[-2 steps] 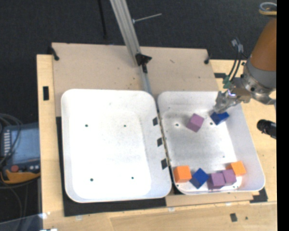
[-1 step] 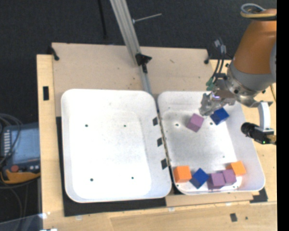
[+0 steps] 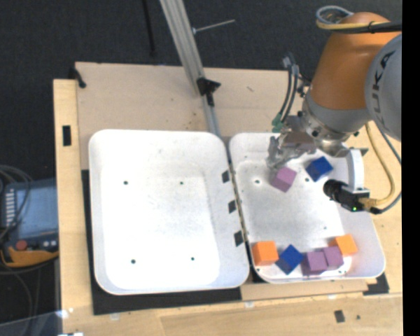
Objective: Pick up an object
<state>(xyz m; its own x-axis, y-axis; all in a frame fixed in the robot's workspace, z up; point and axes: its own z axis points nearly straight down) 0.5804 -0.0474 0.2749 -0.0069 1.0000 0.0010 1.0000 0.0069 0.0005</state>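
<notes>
My gripper (image 3: 283,158) hangs over the upper part of the right bin (image 3: 301,215), under the arm's orange band. A purple block (image 3: 283,179) lies tilted directly below the gripper's tip, touching or nearly touching it; whether it is gripped cannot be made out. A blue block (image 3: 319,168) sits just to the right of the gripper. Along the bin's near edge lie an orange block (image 3: 265,252), a blue block (image 3: 290,258), two purple blocks (image 3: 323,260) side by side, and another orange block (image 3: 346,244).
The left bin (image 3: 154,208) stands beside the right one, with a raised divider edge (image 3: 234,201) between them. A slanted metal rail (image 3: 189,54) runs down to the bench behind the bins. A black cable fitting (image 3: 343,193) hangs from the wrist over the right bin.
</notes>
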